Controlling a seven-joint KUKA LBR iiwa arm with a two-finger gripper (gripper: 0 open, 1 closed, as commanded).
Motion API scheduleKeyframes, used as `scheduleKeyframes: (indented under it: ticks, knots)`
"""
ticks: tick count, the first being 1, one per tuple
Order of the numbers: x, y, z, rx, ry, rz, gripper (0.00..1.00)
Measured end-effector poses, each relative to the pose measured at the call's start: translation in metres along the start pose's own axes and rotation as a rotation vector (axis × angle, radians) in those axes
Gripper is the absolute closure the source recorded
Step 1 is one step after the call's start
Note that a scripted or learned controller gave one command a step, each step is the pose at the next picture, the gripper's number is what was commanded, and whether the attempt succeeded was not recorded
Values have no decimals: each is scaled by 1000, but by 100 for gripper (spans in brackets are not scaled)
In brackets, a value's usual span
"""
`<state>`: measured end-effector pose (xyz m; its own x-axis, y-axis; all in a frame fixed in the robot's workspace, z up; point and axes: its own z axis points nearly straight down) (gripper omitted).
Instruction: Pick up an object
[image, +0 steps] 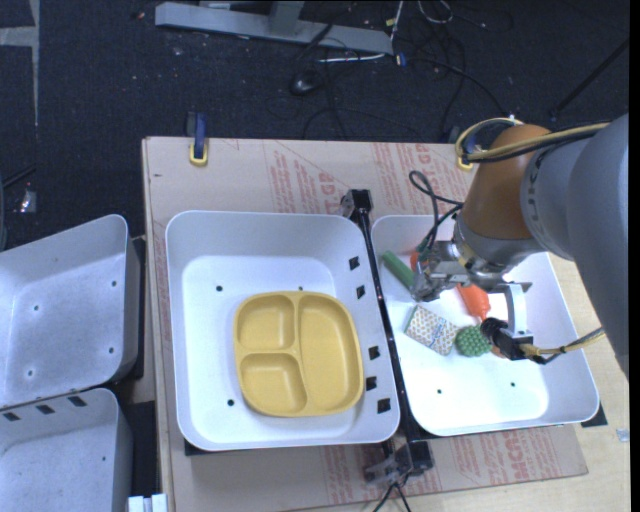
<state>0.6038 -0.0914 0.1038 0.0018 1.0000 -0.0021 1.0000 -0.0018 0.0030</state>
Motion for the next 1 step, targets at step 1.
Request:
scheduleKeyframes:
  ticks: [1]
  knots:
    - [-5, -5, -60, -3, 1, 0, 100]
